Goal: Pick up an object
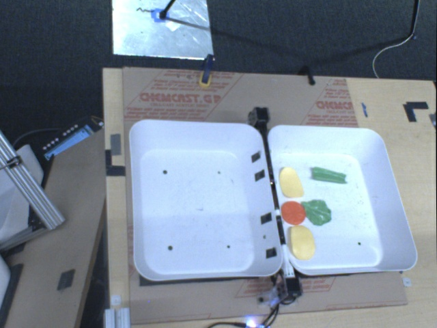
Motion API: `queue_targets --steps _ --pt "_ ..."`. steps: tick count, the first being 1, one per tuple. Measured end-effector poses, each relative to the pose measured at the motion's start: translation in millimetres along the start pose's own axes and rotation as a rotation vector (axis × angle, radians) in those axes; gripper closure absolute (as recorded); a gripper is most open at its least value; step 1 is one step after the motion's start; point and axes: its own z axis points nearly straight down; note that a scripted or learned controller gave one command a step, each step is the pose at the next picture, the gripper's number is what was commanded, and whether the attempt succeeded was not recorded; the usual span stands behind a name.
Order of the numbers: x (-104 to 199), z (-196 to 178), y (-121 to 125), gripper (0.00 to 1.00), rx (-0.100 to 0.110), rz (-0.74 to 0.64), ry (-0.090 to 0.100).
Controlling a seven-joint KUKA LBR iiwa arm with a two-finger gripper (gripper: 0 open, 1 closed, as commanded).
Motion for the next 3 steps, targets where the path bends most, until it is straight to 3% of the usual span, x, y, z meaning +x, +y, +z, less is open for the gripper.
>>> queue_targets --steps 1,2,3 --pt "-91.2 18.2 14.3 1.00 0.002 0.012 -0.004" --pt "-76.6 -0.3 9.0 1.00 -0.002 0.001 -0.002" --pt "-86.1 1.4 74.9 1.00 -0.001 -0.001 -0.004"
